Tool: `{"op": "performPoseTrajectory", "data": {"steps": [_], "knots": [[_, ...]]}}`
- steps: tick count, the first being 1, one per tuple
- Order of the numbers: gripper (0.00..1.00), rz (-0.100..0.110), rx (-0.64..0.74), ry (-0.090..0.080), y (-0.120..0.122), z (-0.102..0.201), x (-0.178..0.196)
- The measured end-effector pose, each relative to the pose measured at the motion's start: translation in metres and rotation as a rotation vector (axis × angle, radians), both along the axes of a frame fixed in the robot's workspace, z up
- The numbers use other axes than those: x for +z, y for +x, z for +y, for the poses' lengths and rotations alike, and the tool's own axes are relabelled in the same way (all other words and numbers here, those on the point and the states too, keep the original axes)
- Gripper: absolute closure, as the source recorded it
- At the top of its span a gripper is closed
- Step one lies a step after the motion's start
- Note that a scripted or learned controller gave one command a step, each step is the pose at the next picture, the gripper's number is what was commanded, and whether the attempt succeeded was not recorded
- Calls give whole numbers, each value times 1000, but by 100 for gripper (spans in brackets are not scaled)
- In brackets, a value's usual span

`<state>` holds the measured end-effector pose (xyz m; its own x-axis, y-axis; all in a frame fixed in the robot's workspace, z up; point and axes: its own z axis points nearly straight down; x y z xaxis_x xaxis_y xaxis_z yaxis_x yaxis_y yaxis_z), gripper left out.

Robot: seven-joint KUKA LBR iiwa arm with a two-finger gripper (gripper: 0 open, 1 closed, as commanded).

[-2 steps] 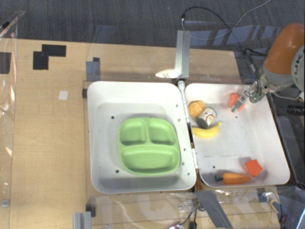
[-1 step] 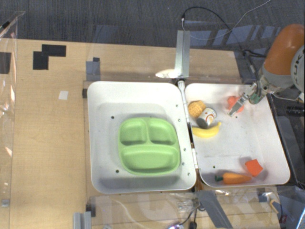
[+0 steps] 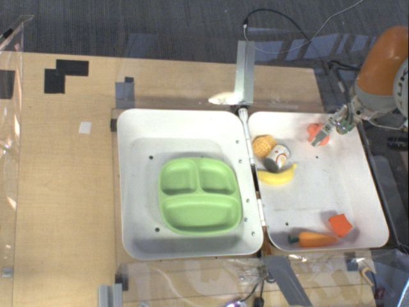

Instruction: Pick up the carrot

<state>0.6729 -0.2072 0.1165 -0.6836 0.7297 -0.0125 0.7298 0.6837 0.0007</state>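
The carrot (image 3: 314,238), orange with a green stub at its left end, lies flat along the front wall of the right bin (image 3: 370,190). My gripper (image 3: 327,132) hangs over that bin's far right corner, well away from the carrot. Its tip sits right beside a small red object (image 3: 314,133), and I cannot tell whether the two touch.
An orange block (image 3: 340,224) rests just right of the carrot. A banana (image 3: 276,176), a small can (image 3: 278,157) and a bumpy yellow-orange fruit (image 3: 262,145) cluster near the divider. The left bin (image 3: 134,171) holds a green compartment plate (image 3: 200,194).
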Motion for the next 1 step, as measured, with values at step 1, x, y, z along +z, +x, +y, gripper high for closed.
{"op": "performPoseTrajectory", "data": {"steps": [1], "knots": [[100, -18, -1, 1, -31, 19, -19]]}}
